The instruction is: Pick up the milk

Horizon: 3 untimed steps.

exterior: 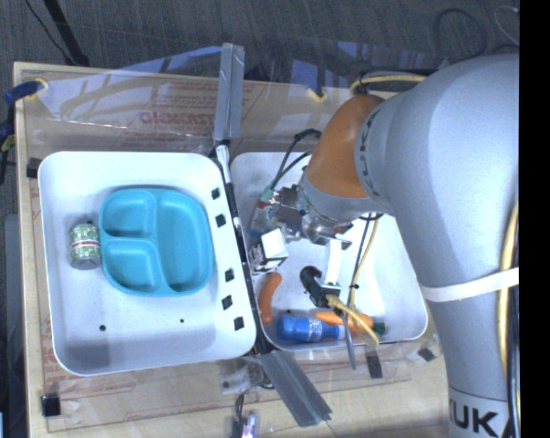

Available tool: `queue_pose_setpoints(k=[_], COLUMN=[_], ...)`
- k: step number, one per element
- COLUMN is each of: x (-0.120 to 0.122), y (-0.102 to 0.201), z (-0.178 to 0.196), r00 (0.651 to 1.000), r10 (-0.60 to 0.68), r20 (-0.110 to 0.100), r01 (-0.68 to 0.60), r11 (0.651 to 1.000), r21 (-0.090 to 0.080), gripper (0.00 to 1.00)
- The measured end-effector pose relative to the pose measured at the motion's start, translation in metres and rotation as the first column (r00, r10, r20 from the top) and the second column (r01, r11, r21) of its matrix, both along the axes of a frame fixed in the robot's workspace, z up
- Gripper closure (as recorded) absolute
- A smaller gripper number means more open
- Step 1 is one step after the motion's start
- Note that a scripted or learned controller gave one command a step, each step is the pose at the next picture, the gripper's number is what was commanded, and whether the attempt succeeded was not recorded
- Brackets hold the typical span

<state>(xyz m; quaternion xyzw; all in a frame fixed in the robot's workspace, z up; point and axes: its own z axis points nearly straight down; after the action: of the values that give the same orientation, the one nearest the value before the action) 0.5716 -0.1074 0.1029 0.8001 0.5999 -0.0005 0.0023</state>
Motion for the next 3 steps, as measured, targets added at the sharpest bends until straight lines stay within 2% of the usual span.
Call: queue_pose_setpoints(k=[1,2,3], x=[0.006,-0.021,-0.021], y=[0.034,-0.067,-0.067], z=[0.089,0.040,0.040], r00=[0.956,0.879,0.879], r10=[0.292,0.477,0.477], r20=[-0.001,-0.004,-0.004], r01=[-0.292,-0.477,-0.477], r11=[0.956,0.879,0.879], r21=[0.004,0.006,0.006], gripper=[1.00,1.00,0.00])
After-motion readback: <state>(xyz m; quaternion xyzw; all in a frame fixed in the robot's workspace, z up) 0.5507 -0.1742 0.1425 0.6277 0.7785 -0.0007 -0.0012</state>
